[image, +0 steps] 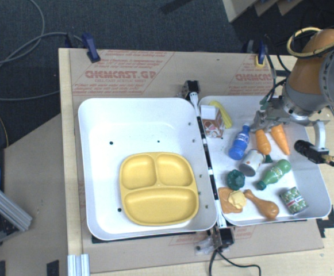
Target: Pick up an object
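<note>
Bins, two, white, side by side on the worktop point(69, 154): in the left bin point(98, 125) we record a yellow divided plate point(158, 188); in the right bin point(316, 183) a small carton point(212, 122) beside a banana point(223, 112), a blue bottle point(240, 144), two carrots point(270, 140), a green bottle point(273, 174), a dark green lump point(235, 179), a drumstick point(261, 204) and a small can point(293, 199). Over that bin's far right part we note the claw point(268, 118), just above the carrots, and we cannot tell whether it grips anything.
</note>
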